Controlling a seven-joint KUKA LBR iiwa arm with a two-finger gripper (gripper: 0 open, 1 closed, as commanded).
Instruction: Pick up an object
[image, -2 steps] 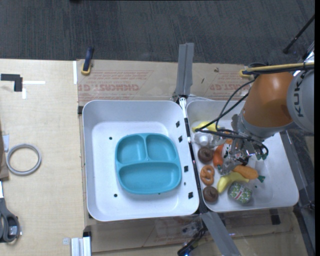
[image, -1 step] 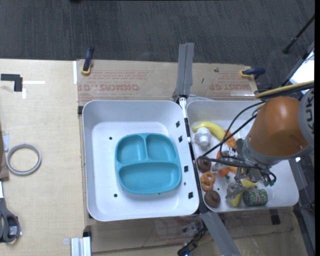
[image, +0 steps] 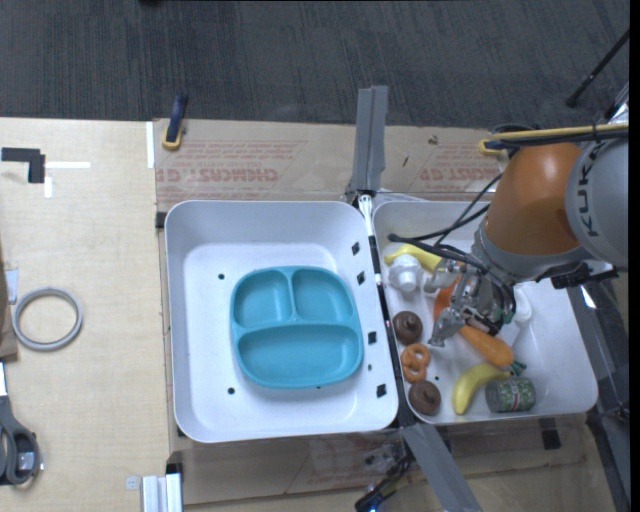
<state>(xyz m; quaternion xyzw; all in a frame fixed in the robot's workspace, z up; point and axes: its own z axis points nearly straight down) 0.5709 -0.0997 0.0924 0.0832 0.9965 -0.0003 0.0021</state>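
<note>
While the grey arm reaches in at right of frame, your pincer (image: 452, 325) hangs low in the right white bin (image: 560, 400), just beside the orange plastic carrot (image: 487, 346); whether it grips, you cannot tell.

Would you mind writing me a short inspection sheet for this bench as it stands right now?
Surface: wooden bench with two white bins side by side, left bin and right bin.
Job's things: in the right bin, two bananas, a carrot, a green can, brown doughnut-like pieces, a white item.
Clutter: a blue divided plate in the left bin; a tape roll and scissors on the bench.
Grippers: gripper low over the right bin, beside the carrot; nothing seen held.
Cables: black cables run along the arm.
Surroundings: dark floor behind the bench.
</note>
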